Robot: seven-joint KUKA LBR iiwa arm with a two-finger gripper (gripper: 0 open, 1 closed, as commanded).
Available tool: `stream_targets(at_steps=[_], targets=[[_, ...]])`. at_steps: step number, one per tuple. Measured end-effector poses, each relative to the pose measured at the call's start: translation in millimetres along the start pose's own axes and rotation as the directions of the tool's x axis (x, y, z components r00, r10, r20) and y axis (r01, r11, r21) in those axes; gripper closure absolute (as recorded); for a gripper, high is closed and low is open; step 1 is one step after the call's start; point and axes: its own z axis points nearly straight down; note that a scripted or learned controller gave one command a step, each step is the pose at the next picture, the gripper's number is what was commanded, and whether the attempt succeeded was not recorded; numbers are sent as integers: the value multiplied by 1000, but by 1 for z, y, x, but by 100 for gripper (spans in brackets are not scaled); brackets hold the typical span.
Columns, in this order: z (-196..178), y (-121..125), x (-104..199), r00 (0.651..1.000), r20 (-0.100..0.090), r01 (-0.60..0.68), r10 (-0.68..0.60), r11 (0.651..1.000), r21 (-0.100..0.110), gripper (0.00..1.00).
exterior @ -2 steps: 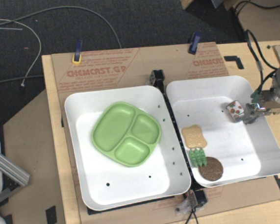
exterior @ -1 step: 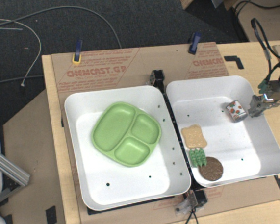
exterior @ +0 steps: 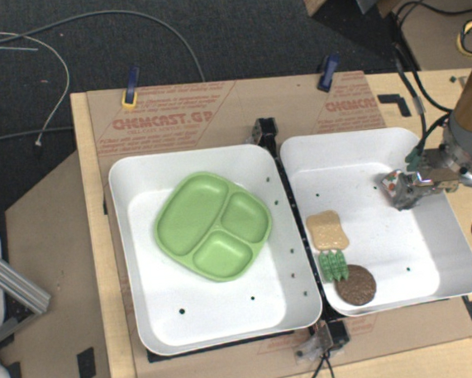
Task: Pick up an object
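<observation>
Pincer (exterior: 398,191), grip unreadable, hovers over my right bin (exterior: 444,284); light, stiff toast (exterior: 327,231) suits an edge grasp.

Green divided plate (exterior: 213,225); tan toast (exterior: 326,231); green toy (exterior: 333,264); brown disc (exterior: 356,285); white bins (exterior: 149,317).

Even, bright overhead light washes out the 2 white bins (exterior: 149,317), dulling their detail. Soft shadows fall toward 6 o'clock. Overall focus is slightly soft; the dark floor (exterior: 19,97) at 10 o'clock stays grainy.
</observation>
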Motion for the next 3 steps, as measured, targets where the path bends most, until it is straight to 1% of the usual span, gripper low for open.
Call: stream_targets(at_steps=[1,2,3], targets=[[-3,-2,61,1000,0,2,-2,1000,-1,100],[0,6,117,1000,0,3,-3,1000,-2,100],[4,-6,178,1000,0,3,-3,1000,1,100]])
